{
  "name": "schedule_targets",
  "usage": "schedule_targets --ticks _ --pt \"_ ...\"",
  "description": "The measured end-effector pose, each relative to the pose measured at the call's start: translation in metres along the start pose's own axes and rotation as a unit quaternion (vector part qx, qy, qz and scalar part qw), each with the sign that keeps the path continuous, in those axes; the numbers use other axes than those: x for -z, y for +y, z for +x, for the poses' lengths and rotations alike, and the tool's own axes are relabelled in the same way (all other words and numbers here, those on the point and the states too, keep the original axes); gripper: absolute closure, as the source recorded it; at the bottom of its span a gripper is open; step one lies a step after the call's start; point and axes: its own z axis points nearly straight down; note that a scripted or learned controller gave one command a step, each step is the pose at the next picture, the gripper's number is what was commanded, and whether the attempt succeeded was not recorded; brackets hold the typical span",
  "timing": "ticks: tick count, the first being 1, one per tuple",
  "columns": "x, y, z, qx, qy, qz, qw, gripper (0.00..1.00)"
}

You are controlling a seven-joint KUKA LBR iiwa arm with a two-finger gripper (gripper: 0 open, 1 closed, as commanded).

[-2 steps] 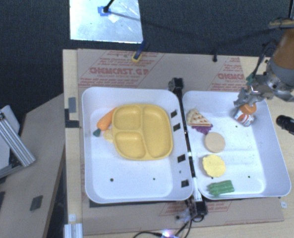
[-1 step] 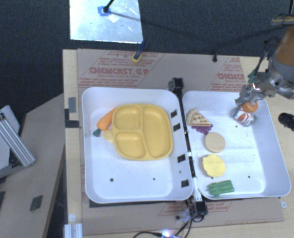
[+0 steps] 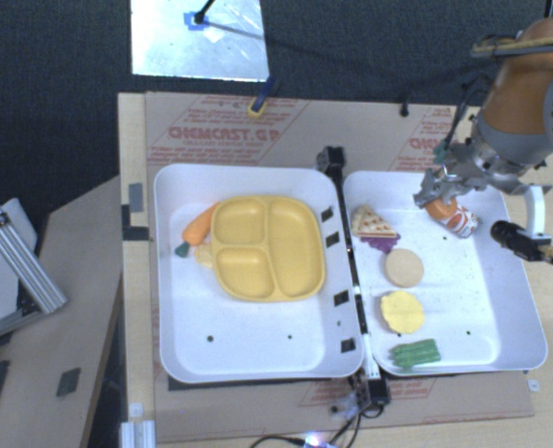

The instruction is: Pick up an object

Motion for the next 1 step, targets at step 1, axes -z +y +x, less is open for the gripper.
schedule_targets --ticks 1 --pt "-0.0016 -0.0063 0.0579 0.001 0.000 0.000 1.0000 1.00"
